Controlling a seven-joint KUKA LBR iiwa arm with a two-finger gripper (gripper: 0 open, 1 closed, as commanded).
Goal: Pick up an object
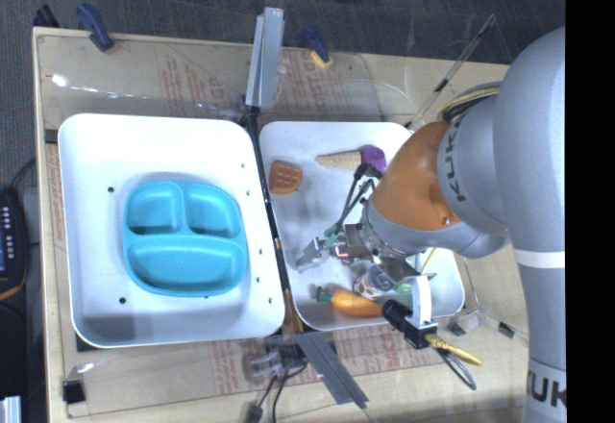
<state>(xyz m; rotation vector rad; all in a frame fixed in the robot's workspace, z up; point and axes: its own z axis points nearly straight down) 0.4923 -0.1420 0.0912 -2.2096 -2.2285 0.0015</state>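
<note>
The arm reaches in from the right and hangs low over the right bin (288, 296), its hand (332, 248) down near the bin floor around the middle of that bin. The metal parts at its tip are small and tangled with cables, so I cannot tell how the hand stands, nor whether anything is in it.

Nothing looks lifted yet. A carrot (354, 304) lies near the bin's front wall, just beside and partly under the wrist. A brown waffle-like piece (284, 178) sits toward the back left corner, an ice cream cone (336, 159) lies along the back, and a purple thing (372, 159) rests right next to the cone, close against the orange band. All of them appear to rest on the bin floor.

The left bin (86, 219) carries a blue divided plate (183, 236), well apart from the arm.

By my reckoning the pick is at its approach or closing stage: the grasp and the lift are both yet to be shown.
</note>
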